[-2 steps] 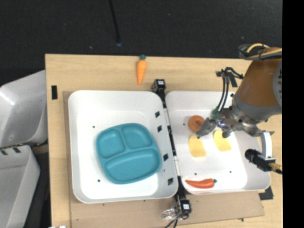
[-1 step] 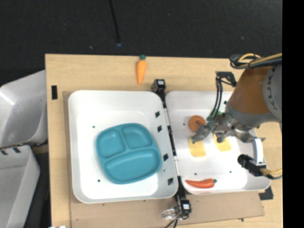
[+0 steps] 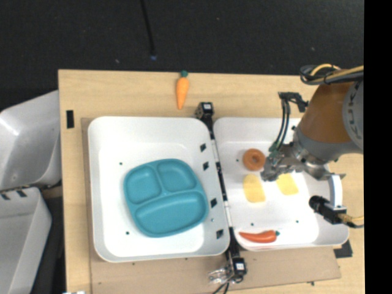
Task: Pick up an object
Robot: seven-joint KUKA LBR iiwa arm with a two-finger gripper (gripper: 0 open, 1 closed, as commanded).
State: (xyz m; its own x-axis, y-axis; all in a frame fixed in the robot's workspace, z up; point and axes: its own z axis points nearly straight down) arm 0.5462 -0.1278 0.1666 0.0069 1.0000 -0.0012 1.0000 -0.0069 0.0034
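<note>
Light wood bench [image 3: 135, 94] on dark floor [image 3: 214, 23]; white furniture [image 3: 24, 146] at left.

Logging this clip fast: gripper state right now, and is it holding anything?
Gripper: cannot be told; it sits low in the right bin among the two yellow pieces.

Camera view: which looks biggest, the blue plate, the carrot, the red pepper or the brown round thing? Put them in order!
1. Blue plate, biggest by far.
2. Carrot and red pepper: they look about alike, so I won't rank them.
3. Brown round thing, smallest.
</note>
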